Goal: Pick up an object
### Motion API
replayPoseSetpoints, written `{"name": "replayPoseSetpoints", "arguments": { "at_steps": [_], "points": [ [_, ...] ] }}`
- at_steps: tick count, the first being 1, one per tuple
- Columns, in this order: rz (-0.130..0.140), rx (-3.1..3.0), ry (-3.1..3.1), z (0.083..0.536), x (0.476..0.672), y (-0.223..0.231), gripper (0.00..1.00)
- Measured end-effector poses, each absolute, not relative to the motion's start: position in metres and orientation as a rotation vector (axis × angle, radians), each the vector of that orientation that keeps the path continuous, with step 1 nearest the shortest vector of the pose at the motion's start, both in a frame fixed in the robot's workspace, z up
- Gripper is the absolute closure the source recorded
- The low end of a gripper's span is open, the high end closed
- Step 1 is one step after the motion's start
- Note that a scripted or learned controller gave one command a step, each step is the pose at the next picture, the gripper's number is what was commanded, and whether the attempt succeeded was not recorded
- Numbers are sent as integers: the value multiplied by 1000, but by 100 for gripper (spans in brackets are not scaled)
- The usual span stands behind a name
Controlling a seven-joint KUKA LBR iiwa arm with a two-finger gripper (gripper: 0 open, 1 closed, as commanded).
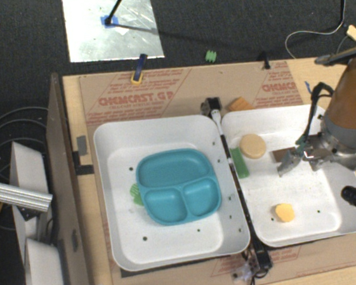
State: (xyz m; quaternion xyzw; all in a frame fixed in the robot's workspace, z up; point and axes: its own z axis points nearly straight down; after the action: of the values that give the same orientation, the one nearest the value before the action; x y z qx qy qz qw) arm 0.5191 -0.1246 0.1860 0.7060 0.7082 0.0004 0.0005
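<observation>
Right bin (315,225) floor lies open between tan disc (253,146) and yellow piece (284,212).

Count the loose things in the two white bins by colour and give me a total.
Teal: 1, divided plastic plate
Green: 2, flat block and a piece under the plate's left edge
Tan: 1, round disc
Yellow: 1, small lump
Total: 5

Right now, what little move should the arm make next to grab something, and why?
Probably slide the gripper a little toward the tan round piece and lower onto it. It lies just beside the gripper in the right bin, closer than the yellow piece.
</observation>
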Motion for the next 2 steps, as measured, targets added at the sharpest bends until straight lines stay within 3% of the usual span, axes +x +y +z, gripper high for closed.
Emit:
{"name": "replayPoseSetpoints", "arguments": {
  "at_steps": [1, 2],
  "points": [
    [-1, 2216, 2225, 92, 569, -147, 0],
    [11, 2204, 2222, 86, 673, -163, 0]
  ]
}}
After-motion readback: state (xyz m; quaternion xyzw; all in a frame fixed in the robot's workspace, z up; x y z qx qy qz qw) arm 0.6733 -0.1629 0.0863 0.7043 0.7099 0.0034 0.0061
